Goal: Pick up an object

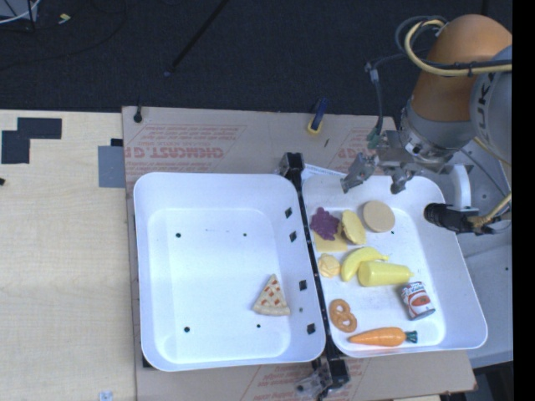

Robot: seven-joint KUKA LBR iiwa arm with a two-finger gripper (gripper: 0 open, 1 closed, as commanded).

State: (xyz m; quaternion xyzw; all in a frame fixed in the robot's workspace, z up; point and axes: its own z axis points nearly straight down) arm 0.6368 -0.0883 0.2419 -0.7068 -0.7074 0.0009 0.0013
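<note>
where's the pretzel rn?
The pretzel lies in the right bin, near its front left corner, just above the carrot and below the banana.

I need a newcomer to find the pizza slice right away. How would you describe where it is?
Look at the left white bin, the one away from the arm. Near its lower right corner lies a small triangular toy pizza slice, tan with red dots. It is the lone item there, while other toys crowd the right white bin.
</note>
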